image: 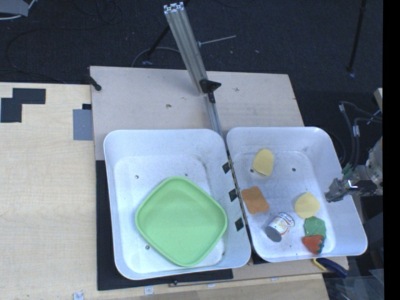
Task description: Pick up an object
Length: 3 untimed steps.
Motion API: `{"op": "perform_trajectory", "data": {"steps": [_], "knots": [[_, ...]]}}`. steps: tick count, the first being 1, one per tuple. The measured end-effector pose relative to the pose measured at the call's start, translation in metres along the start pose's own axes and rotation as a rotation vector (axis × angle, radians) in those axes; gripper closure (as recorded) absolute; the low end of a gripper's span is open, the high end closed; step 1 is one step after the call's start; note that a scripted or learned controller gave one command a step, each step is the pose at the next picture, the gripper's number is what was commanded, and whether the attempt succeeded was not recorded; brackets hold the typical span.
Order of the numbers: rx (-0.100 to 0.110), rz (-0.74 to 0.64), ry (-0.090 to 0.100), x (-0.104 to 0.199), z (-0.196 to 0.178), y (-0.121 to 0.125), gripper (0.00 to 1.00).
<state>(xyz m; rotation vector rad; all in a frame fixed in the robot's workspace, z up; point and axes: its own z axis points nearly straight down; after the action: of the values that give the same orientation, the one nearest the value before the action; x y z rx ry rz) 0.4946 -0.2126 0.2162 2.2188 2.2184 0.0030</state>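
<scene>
I'm seeing the gripper (337,191) hovering at the right bin's (282,136) right rim; I cannot tell its state. A yellow round object (307,205) is lying nearby inside, beside a small can (279,225).

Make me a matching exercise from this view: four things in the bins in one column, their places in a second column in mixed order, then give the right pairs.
Things
1. green plate
2. small can
3. orange-brown block
4. red and green piece

Places
A. right bin, near its front right corner
B. left bin, lying flat in its front half
C. right bin, by the divider between the bins
D. right bin, on its side, toward the front, between the orange-brown block and the red and green piece

Pairs: 1-B, 2-D, 3-C, 4-A
</scene>
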Motion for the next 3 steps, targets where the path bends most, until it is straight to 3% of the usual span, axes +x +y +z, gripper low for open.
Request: {"op": "perform_trajectory", "data": {"steps": [3], "knots": [[0.005,-0.004,0.002,0.141,0.008,0.043,1.0]]}}
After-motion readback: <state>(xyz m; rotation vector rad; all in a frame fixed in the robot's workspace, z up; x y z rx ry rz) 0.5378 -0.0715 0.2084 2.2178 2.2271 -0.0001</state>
